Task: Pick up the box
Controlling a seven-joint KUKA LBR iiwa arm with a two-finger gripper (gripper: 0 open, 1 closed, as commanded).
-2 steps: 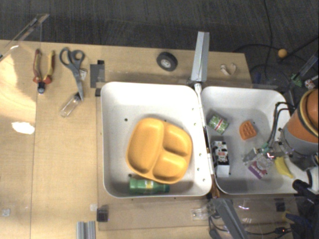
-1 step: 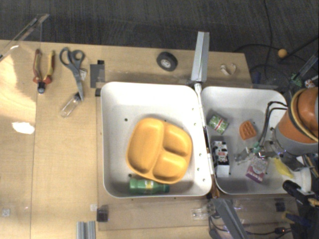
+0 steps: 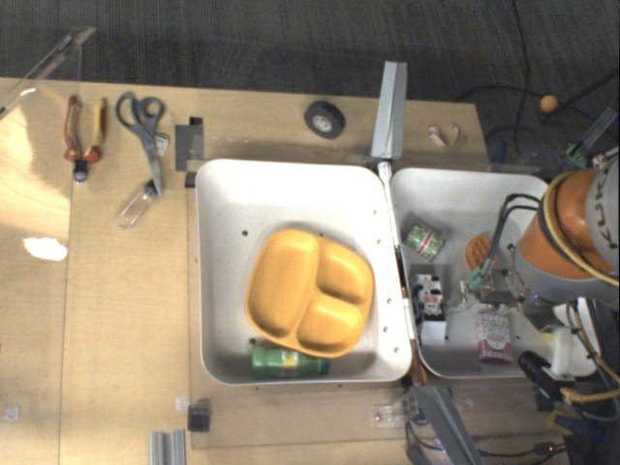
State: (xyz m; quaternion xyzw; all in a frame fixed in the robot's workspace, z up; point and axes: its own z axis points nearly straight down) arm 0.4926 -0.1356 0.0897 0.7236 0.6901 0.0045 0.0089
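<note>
Right bin [image 3: 455,177]: small box [image 3: 427,296] by left wall, green can [image 3: 423,240] above it. My end effector [image 3: 492,303] just right of box; finger state I cannot tell. Left bin [image 3: 218,260]: yellow divided tray [image 3: 310,291], green bottle [image 3: 289,360].

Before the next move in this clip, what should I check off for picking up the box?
1. Box in view: ok. A small black-and-white box lies in the right white bin, by its left wall.
2. Single target: not ok. A pink-and-white packet lies in the same bin.
3. Arm over that bin: ok. The grey arm with the orange band reaches over it.
4. Anything grasped: cannot tell.
5. Neighbours apart: ok. The small green can lies apart from the box.
</note>
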